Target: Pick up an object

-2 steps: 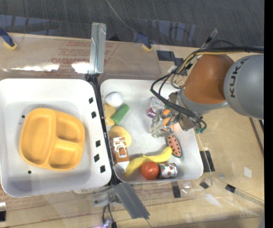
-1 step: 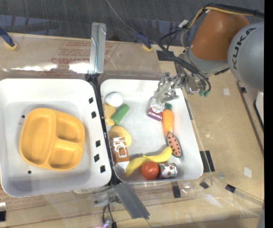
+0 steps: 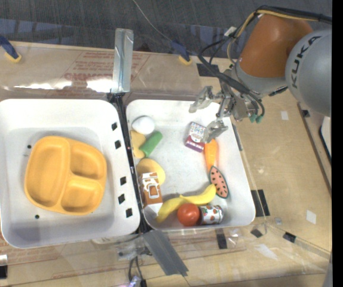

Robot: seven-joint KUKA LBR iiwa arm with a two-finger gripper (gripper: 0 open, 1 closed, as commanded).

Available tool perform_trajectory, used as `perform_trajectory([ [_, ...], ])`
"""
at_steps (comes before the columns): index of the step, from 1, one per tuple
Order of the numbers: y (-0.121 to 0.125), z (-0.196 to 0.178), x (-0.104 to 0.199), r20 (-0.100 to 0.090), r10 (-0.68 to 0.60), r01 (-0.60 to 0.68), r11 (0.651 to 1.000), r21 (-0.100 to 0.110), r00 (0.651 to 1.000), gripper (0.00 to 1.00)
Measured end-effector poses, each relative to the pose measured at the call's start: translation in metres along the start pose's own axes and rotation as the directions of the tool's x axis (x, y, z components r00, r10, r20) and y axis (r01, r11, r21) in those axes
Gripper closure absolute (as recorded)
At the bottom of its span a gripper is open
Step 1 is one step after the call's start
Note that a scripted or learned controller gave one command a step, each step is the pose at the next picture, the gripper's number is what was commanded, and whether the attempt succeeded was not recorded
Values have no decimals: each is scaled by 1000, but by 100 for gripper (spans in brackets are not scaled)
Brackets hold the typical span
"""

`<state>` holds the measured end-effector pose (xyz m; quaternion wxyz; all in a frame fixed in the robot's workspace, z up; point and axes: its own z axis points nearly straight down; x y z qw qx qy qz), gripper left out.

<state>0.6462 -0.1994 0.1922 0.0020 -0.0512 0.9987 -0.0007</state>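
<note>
The right bin [image 3: 177, 109] holds several toy foods. A purple and white carton [image 3: 195, 136] lies near its upper right, with an orange carrot [image 3: 211, 153] just beside it. My gripper [image 3: 210, 113] hangs over the bin's upper right corner, just above the carton. It is open, with nothing between its fingers [image 3: 218, 126]. Further down lie a watermelon slice [image 3: 219, 182], a banana [image 3: 189, 200], a tomato [image 3: 188, 214] and a small can [image 3: 211, 214]. Along the left wall are a white egg [image 3: 143, 124], a green cylinder [image 3: 152, 143] and an orange box [image 3: 150, 188].
The left bin [image 3: 10, 124] holds a yellow divided plate [image 3: 66, 174]. A grey divider strip [image 3: 122, 58] stands between the bins at the back. The arm's orange band [image 3: 273, 43] and cables lie over the bench at the upper right.
</note>
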Motion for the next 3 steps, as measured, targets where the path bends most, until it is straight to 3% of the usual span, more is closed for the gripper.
perform_trajectory([
  [1,-6,101,34,-4,45,-45,999,-2,999,0],
  [2,10,99,51,-3,66,-66,998,-2,998,0],
  [3,-1,99,84,-2,15,-15,1000,-2,1000,0],
])
